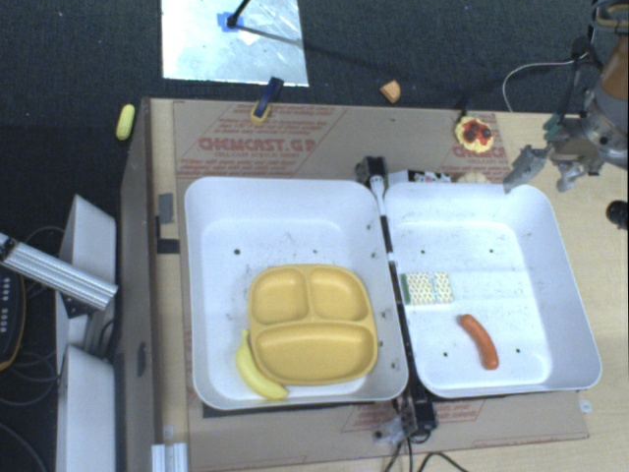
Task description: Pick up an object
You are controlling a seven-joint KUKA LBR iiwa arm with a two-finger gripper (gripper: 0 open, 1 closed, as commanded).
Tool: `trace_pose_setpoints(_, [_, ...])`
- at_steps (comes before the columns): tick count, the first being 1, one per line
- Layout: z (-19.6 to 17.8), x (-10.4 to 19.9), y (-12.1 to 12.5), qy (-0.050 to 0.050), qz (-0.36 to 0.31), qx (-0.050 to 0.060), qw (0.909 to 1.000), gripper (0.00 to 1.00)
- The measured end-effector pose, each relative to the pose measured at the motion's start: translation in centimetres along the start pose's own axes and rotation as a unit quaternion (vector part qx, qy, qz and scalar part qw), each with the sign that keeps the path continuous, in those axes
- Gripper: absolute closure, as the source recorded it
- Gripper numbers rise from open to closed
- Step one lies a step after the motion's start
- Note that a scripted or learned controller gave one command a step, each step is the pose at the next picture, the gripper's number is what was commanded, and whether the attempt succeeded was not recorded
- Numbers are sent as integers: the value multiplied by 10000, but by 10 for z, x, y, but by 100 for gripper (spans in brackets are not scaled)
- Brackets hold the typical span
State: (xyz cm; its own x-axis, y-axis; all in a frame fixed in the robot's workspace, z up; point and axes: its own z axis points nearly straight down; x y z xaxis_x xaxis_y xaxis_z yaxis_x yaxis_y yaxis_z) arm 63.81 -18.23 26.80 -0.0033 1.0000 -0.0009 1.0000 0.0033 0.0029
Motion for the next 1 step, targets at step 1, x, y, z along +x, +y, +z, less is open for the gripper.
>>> trace_pose_setpoints(1, [128,23,-39,7,10,20,10000,0])
